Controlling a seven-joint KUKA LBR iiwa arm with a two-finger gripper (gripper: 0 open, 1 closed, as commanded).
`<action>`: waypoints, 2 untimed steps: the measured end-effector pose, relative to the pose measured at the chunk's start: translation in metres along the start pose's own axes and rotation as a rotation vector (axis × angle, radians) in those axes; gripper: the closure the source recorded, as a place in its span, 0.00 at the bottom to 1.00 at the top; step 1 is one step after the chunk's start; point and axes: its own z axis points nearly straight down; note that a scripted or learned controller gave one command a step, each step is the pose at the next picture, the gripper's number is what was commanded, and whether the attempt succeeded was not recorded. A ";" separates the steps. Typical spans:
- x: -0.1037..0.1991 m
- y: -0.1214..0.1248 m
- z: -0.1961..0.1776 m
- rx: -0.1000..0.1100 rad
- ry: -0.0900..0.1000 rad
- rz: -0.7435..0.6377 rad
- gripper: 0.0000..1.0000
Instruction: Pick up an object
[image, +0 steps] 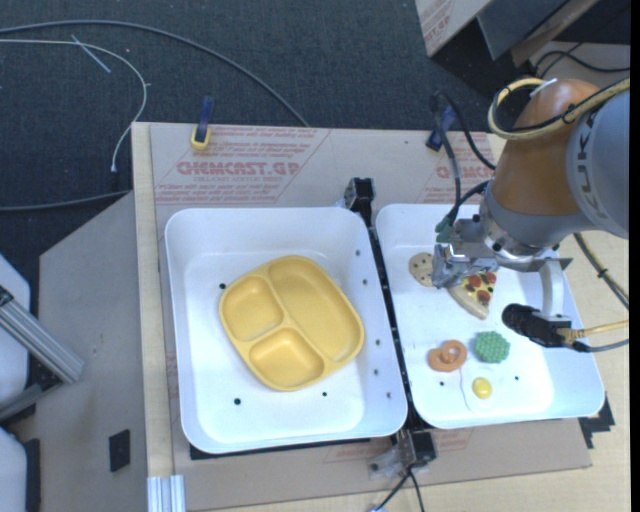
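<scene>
A: Pincer (455, 262) sits low over the right bin (560, 400), upper left part, arm (545, 150) coming in from the right. Can't tell its state, too blurry and the wrist covers it.

B: Anything in it?

A: Can't tell. Pizza slice (476, 290) is right at its tip, touching or nearly, but I don't see it clamped.

B: Other items in that bin?

A: Tan cookie (422, 267) just left of the pincer. Orange ring (447, 355) lower down, green bumpy piece (491, 347) just beside it on the right, small yellow piece (482, 388) below those two. All lying on the bin floor, apart from each other.

B: Left bin?

A: Left bin (200, 400) has a yellow divided tray (290, 320), three compartments, lying flat and turned at an angle, about centre.

B: Surroundings?

A: Both bins side by side on a cardboard-covered worktop (250, 165). Blue clamp (204, 118) at the worktop's far edge, left side. Black part (535, 325) with a yellow cable hangs off the arm over the right bin.
</scene>
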 end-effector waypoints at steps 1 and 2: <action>0.061 0.022 -0.005 -0.001 0.001 -0.002 1.00; 0.111 0.033 -0.012 -0.001 0.001 -0.001 1.00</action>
